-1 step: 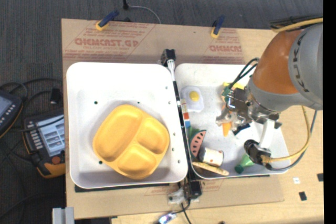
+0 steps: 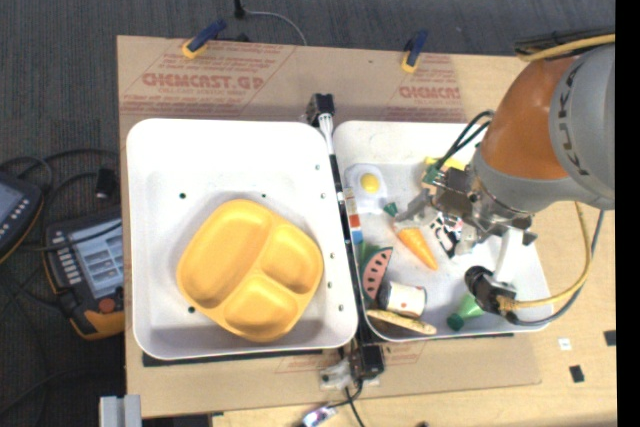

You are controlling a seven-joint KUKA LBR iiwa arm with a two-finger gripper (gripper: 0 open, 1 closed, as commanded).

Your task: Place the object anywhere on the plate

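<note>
While my gripper (image 2: 447, 227) hangs over the right bin (image 2: 540, 315), just beside the toy carrot (image 2: 418, 247), I cannot tell how it is set, since the wrist hides it. Nothing is visibly held. The carrot lies slanted among clutter (a fried-egg toy (image 2: 370, 183), a watermelon slice (image 2: 377, 267)), so I judge the best approach is to come down across its narrow width, lift clear of the neighbours, then carry it left to the yellow plate (image 2: 250, 267) in the left bin (image 2: 160, 155) and release low.
</note>
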